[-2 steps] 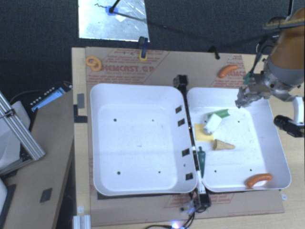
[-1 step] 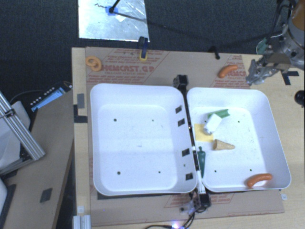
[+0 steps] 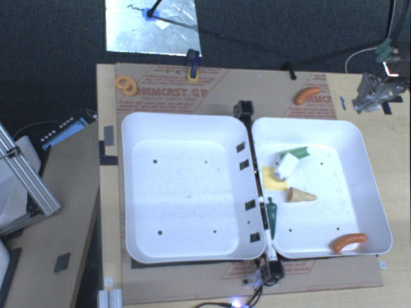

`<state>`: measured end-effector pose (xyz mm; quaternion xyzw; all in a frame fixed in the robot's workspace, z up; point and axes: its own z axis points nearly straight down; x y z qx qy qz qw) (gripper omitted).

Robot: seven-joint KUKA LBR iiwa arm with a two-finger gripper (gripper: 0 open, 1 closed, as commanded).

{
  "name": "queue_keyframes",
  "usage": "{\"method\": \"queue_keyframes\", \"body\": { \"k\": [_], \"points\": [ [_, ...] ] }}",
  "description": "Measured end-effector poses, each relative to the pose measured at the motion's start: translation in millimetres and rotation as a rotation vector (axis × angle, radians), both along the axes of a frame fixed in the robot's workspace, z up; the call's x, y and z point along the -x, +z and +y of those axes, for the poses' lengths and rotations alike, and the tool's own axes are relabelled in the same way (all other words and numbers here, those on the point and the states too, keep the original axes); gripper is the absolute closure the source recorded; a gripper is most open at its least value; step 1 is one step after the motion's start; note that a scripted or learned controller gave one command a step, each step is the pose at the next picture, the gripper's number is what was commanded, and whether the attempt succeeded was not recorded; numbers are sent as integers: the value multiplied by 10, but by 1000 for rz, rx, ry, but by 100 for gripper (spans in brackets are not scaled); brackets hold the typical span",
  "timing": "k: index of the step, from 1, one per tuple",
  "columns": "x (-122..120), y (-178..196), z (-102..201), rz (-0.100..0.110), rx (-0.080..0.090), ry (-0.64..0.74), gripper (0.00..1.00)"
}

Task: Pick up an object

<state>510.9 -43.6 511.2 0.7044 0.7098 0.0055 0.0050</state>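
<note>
While clear of bins, end effector [image 3: 379, 94] aloft.

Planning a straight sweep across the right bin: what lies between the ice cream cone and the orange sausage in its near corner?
Bare white bin floor separates the cone from the sausage in the camera view.

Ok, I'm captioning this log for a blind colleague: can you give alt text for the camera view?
Two white bins sit side by side; the right bin holds a cone, a sausage, a white block and green and yellow pieces. The gripper hovers beyond its far right corner.
</note>
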Motion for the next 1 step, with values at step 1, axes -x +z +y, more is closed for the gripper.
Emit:
{"method": "queue_keyframes", "body": {
  "k": [1],
  "points": [
    [249, 265, 373, 7, 0, 0, 100]
  ]
}}
